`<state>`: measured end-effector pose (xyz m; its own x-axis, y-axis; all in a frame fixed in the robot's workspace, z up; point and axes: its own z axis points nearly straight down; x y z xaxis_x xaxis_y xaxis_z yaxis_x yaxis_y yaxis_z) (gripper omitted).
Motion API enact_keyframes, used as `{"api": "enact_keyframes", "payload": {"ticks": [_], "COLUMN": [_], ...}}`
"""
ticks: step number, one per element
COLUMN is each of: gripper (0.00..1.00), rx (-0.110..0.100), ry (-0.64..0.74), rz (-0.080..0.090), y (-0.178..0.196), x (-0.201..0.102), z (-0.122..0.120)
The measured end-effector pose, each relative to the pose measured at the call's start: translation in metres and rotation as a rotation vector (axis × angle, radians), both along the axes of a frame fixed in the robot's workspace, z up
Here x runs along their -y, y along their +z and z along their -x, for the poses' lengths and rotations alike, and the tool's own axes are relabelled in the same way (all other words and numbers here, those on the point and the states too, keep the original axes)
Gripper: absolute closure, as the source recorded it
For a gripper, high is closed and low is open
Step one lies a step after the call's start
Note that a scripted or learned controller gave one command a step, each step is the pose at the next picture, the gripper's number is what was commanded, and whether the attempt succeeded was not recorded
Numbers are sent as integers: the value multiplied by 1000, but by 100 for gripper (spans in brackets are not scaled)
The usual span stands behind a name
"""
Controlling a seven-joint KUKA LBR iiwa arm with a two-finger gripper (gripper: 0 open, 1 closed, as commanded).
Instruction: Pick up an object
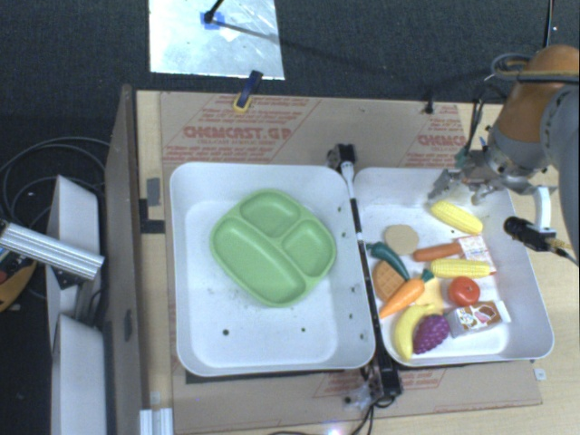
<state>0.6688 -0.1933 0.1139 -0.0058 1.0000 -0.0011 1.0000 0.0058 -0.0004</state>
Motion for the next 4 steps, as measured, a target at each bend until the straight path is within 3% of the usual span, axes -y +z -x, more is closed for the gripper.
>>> {"api": "enact_keyframes", "payload": {"ticks": [1, 2, 3, 4], "gripper": [0, 100, 100, 0], "rx": [2, 7, 2, 3], "ry": [-4, 0, -5, -4], "rz": [-1, 3, -2, -1], "y": [-29, -17, 78, 73], "x": [10, 11, -35, -33], "z": [0, -2, 98, 95]}}
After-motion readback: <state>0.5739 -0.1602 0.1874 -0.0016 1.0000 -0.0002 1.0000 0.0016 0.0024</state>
